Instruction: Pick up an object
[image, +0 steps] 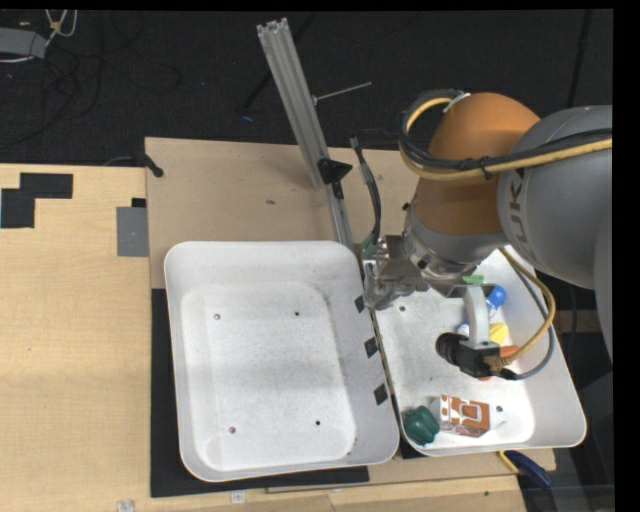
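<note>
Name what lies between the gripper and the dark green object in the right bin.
Nothing: the camera view shows bare white bin floor between the gripper and the dark green object.

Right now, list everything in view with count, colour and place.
left bin: one, white, beside the right bin
right bin: one, white, under the arm
green lump: one, dark green, right bin's near left corner
packet: one, brown and white, right bin, beside the green lump
blue thing: one, blue, right bin, far side
yellow thing: one, yellow, right bin, partly hidden
metal rail: one, silver, slanting behind the bins
arm: one, grey with orange band, over right bin
</note>
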